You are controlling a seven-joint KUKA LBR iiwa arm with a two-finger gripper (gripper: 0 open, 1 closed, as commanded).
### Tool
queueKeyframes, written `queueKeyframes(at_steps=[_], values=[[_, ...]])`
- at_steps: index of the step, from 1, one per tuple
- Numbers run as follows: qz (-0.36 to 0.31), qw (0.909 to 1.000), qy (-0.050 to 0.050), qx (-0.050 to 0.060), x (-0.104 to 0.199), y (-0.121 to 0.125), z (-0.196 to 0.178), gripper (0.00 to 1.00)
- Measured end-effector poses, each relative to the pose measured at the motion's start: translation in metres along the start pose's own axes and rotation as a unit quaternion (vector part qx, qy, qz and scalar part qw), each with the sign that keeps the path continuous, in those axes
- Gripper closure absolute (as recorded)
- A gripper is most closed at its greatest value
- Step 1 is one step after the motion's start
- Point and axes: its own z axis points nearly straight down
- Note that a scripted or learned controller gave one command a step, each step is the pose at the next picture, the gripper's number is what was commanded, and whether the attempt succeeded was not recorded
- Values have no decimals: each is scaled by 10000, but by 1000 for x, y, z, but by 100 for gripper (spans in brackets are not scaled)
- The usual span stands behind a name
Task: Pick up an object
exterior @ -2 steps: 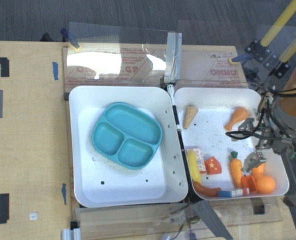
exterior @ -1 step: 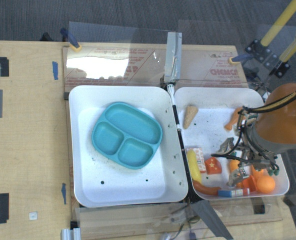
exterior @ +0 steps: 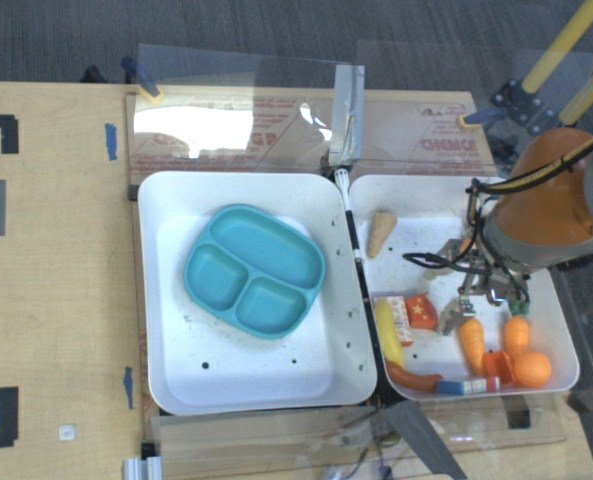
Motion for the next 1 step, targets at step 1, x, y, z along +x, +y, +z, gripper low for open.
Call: queueKeyframes(at_steps=[1], values=[[-8, 10000, -85, 12, -5, 1, -14, 100]])
